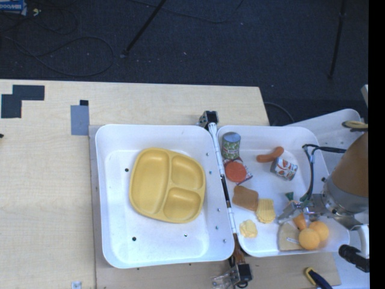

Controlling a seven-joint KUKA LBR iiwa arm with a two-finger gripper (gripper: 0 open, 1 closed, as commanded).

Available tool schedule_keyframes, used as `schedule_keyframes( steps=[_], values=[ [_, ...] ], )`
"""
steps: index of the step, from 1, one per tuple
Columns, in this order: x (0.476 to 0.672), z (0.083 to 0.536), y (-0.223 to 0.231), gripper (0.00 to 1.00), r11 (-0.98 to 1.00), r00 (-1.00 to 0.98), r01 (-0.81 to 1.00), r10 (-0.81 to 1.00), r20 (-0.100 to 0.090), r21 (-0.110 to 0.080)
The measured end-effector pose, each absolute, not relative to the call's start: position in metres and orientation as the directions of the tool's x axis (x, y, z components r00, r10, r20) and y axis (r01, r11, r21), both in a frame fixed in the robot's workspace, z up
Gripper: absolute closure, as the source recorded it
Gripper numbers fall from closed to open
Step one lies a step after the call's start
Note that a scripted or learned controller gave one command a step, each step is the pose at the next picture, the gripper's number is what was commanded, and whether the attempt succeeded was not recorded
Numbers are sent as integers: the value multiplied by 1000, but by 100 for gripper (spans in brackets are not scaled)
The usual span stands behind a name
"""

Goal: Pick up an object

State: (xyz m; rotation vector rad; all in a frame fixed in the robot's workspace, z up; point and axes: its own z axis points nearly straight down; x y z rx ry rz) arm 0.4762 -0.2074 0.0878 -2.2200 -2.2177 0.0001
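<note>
Beside pincer (pixel 293 211), perhaps touching: oranges (pixel 311 233)

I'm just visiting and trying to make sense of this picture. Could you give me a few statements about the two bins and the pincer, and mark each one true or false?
1. The yellow divided tray lies in the left bin. True.
2. The small can stands in the left bin. False: it stands in the right bin, near the divider.
3. The sausage lies beside the can, near the right bin's far edge. True.
4. The pincer is over the left bin. False: it is over the right bin, near the orange balls.
5. The red disc sits on the yellow divided tray. False: it is in the right bin, just below the can.
</note>
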Motion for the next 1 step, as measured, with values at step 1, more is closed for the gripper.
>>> schedule_keyframes(
  steps=[1],
  values=[
    [477, 95, -206, 100, -5, 5, 1000, 1000, 10, -6]
  ],
)
